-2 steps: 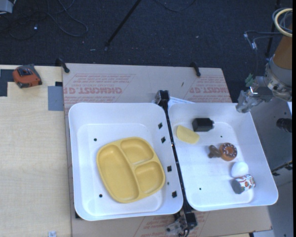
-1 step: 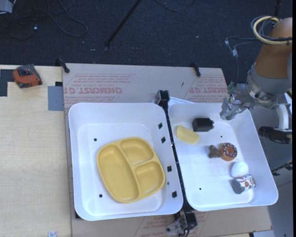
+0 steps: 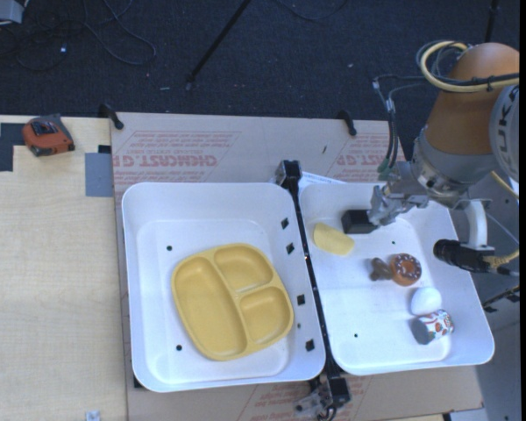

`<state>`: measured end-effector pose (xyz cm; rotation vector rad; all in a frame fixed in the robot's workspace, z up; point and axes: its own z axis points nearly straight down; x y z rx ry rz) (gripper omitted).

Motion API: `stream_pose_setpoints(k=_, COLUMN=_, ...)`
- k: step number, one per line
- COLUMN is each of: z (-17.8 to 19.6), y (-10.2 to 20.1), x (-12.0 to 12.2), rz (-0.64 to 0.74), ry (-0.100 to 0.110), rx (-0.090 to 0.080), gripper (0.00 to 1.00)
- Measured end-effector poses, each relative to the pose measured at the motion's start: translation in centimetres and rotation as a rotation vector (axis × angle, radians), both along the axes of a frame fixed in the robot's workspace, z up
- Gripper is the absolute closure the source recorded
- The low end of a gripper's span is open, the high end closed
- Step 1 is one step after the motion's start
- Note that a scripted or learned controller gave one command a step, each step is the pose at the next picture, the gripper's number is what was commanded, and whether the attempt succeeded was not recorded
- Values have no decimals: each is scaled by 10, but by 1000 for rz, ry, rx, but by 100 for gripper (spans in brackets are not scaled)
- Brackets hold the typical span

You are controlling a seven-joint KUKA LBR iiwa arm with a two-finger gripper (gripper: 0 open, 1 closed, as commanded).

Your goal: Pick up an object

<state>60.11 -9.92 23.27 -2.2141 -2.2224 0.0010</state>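
A: Where was the gripper [image 3: 361, 222] at that moment?

B: Low over the right bin [image 3: 473, 345], near its upper left corner. The grey arm [image 3: 466, 117] with its orange band reached in from the right, and a dark block-shaped end sat just above the bin floor.

A: Were the jaws spread or pressed together?

B: I could not tell. The end showed as one dark lump, and the wrist hardware hid much of it.

A: Was anything between them?

B: Nothing that I could see. The nearest thing was a pale yellow piece [image 3: 333, 240], lying on the bin floor just below and to the left of the dark end, close beside it but apart.

A: What else lay in that bin?

B: A brown and orange round toy [image 3: 400, 269] lay toward the middle, farther from the gripper. Below it sat a white ball [image 3: 425, 300], and just beneath that a small red and white item [image 3: 434, 325]; both were well apart from the gripper.

A: And the left bin [image 3: 149, 235]?

B: It held a yellow tray [image 3: 232, 301] with three compartments, lying flat and turned at a slant. A black divider [image 3: 301, 270] ran between the two bins.

A: Anything outside the bins?

B: A small orange and black object [image 3: 46, 136] rested on the wooden bench [image 3: 44, 305] at far upper left.
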Motion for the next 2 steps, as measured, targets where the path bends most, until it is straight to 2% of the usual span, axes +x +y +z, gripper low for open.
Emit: stream_pose_setpoints(k=2, z=5, y=100, x=-36, rz=0, ry=1, rx=0, gripper=100)
